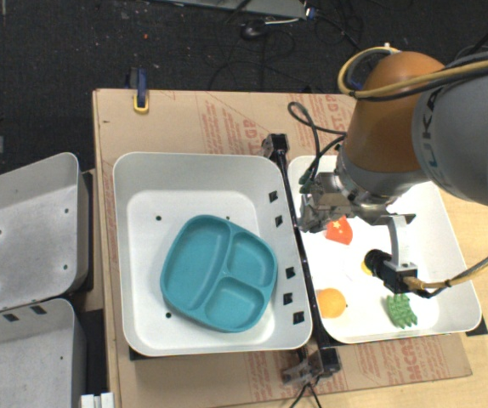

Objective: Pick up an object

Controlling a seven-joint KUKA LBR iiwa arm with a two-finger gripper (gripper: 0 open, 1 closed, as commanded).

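My gripper hangs over the left part of the right bin, close to the divider between the bins. A small red object lies just to its right, at or under the gripper's edge. An orange ball rests at the bin's front left. A green ridged toy lies at the front, right of the ball. A yellow object shows partly behind a black fitting on the arm. Whether anything is in the gripper cannot be made out.
The left bin holds a teal divided plate. The grey arm with its orange band covers the back of the right bin. Cables run along the divider. White lids lie off the bench to the left.
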